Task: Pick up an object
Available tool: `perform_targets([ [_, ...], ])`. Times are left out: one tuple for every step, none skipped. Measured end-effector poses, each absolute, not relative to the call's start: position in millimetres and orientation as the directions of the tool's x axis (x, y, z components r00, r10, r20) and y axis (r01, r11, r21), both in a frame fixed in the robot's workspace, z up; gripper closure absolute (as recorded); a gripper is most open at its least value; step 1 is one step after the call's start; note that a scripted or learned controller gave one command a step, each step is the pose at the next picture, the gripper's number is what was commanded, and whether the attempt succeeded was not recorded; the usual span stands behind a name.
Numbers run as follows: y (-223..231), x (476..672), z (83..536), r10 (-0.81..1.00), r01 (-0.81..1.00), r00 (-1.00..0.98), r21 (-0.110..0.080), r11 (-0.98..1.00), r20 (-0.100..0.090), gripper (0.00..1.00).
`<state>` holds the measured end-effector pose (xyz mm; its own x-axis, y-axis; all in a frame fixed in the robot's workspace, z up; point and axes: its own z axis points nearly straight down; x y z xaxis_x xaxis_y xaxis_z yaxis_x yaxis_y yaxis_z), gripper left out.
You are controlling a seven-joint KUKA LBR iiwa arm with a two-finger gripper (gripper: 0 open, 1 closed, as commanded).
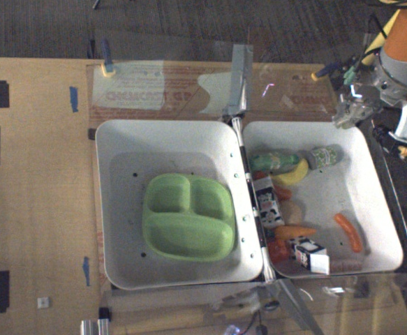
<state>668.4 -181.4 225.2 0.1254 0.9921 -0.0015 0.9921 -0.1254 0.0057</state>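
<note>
Pincer [348, 112] is seen over the right bin's [381, 187] far right corner; its grip state cannot be told. Objects are piled along that bin's left side: green bottle [276, 161], banana [294, 173], small carton [310, 253], with a carrot [348, 232] apart. Green divided plate [188, 217] is placed in the left bin [112, 187].

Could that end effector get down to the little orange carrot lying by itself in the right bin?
Probably yes. The carrot lies apart on bare bin floor in the right bin, nothing over it, and the end effector hovers over that bin's far corner.
</note>
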Motion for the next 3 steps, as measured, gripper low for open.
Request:
perform_targets([
  [-208.8, 613.4, 143.1, 0.828, 0.828, 0.561, -0.004, -0.561, 0.0, 1.0],
  [-189.6, 594.9, 229.8, 0.573, 0.573, 0.82, 0.001, -0.82, 0.0, 1.0],
  [-170.6, 619.5, 122.3, 0.529, 0.529, 0.848, 0.025, -0.849, 0.026, 1.0],
])
